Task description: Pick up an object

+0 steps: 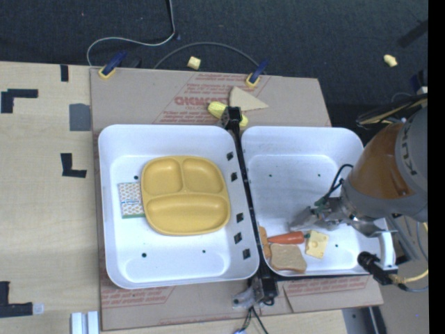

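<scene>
Just gripper (304, 221) above carrot (286, 239)

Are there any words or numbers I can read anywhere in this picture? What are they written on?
Red printing on the cardboard sheet under the bins: too blurred to read.
Patterned card beside the yellow divided plate: coloured dots, no words that can be made out.
No other writing or numbers can be made out.

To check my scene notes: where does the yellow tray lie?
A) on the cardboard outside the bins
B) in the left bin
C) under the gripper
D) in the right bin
B: the yellow tray lies flat in the left bin, apart from the gripper.
</scene>
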Robot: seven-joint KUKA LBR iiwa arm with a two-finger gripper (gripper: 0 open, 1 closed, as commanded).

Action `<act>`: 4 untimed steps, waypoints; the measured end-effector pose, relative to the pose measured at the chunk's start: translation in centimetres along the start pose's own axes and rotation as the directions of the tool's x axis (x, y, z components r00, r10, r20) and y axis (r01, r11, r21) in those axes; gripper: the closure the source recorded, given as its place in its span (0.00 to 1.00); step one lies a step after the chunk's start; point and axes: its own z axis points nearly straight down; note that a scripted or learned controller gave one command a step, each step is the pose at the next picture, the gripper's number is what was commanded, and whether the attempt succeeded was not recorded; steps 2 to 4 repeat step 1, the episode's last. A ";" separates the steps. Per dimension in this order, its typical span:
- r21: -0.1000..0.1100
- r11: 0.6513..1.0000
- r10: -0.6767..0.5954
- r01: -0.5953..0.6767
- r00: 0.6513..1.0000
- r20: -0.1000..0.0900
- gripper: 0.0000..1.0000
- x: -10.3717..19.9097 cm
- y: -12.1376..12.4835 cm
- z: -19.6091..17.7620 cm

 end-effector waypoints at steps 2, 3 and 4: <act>-0.004 1.000 -0.001 0.001 1.000 0.003 0.00 6.9 0.4 -0.4; -0.004 1.000 -0.001 0.001 1.000 0.003 0.00 6.9 0.4 -0.4; -0.004 1.000 -0.001 0.001 1.000 0.003 0.00 6.9 0.4 -0.4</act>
